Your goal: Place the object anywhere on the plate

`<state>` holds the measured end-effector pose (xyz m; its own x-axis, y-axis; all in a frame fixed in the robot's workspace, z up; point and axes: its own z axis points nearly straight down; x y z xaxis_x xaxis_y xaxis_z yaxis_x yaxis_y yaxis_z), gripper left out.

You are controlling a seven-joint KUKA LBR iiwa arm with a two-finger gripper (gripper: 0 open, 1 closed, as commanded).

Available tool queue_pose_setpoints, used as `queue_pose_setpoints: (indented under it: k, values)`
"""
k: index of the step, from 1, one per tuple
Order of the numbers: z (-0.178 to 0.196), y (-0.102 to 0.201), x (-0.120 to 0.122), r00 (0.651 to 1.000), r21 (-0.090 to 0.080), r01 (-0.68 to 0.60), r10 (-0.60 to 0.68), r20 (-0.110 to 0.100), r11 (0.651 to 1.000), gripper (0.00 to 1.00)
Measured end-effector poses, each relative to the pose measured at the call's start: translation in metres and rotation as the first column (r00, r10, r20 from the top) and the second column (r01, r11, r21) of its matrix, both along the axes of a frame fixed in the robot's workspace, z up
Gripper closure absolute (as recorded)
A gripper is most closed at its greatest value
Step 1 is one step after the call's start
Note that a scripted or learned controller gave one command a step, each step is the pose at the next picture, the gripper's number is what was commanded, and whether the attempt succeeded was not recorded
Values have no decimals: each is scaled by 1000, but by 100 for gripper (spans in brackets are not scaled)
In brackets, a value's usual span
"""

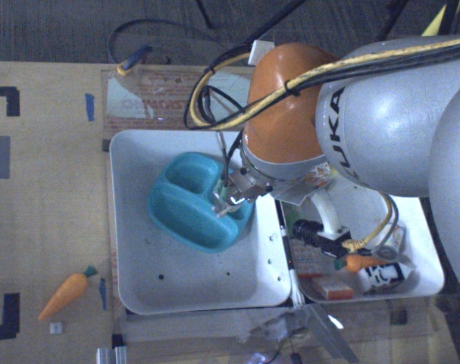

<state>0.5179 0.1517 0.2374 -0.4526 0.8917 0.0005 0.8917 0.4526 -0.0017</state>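
Jaws at the end of the gripper (pixel 228 201) are mostly hidden under the wrist, and we cannot tell whether they are released or clenched, nor whether anything sits between them. A small pale, greenish glint shows at the tip, too blurred for us to name.

We see the gripper low over the right-hand edge of the teal plate (pixel 186 203), at the end of the ridge that splits the plate into two compartments; whether it touches the plate we cannot say. The plate lies tilted in the upper middle of the left bin (pixel 131 226).

Above the gripper sits the orange band (pixel 286 105) of the grey arm (pixel 381 120), with yellow and black cables (pixel 214 97) looping off it.

In the right bin (pixel 430 268), well apart from the plate, we make out a small orange item (pixel 357 262), a white and black item (pixel 383 276) just beside it, and a flat reddish box (pixel 334 288).

On the bench (pixel 48 203), outside the left bin near its lower left corner, lies a toy carrot (pixel 63 296).
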Motion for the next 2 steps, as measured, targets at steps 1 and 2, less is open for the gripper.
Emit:
queue_pose_setpoints:
  k: [1, 2]
  values:
    - [-17, 45, 11, 972, 1, -234, 234, 4, 972, 100]
    - [-123, 46, -11, 939, 1, -342, 342, 17, 940, 100]
